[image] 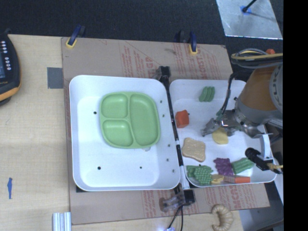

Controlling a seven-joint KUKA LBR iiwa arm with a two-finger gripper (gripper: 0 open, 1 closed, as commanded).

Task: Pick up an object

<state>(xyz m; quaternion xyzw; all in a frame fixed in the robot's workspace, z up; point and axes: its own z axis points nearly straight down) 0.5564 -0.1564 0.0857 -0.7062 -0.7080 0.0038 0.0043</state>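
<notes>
The gripper [215,128] hangs low in the right bin [192,88] just beside a yellow toy piece [221,137], presumably lining up a grab, though its grip state cannot be told.

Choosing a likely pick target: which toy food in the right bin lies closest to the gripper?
The yellow piece, just below the gripper. The orange block, toast slice and green pickle all lie farther off.

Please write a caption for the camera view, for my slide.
Gripper low in the right bin beside a yellow toy; green divided plate in the left bin.
</notes>
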